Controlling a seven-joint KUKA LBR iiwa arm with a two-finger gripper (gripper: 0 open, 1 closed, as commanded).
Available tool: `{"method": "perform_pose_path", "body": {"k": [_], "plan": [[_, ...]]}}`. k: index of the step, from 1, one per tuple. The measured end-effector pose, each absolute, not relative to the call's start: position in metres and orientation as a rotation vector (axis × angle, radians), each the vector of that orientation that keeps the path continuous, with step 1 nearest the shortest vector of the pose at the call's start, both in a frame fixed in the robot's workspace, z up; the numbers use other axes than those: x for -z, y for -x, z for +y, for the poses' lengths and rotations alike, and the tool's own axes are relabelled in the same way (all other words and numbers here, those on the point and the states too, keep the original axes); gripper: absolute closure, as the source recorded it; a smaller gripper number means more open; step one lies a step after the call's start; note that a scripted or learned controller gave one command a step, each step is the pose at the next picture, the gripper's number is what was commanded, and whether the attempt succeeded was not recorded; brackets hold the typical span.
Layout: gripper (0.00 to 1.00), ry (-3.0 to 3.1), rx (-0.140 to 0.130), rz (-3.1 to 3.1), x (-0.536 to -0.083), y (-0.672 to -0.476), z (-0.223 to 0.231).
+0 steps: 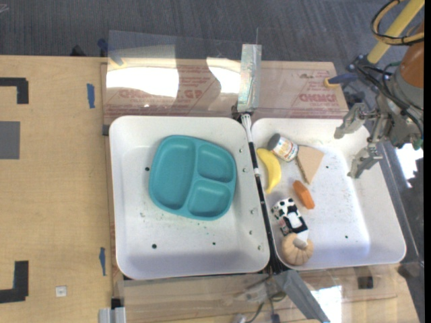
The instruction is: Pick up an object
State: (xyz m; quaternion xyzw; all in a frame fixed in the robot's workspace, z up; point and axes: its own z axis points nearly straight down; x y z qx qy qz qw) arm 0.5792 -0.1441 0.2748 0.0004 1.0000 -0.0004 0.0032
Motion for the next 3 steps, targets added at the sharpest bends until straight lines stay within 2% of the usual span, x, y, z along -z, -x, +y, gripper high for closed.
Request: {"method": "perform_pose_path", "body": {"k": [1,2,3], "plan": [[0.00,-0.379,-0.002,3.123,-0.130,-0.505,-0.135],[0.00,-0.767,-0.001,3.033,-0.089,-0.563,-0.110],[1.00,-0.762,-0.001,3.024,-0.102,-0.566,-0.110]]}}
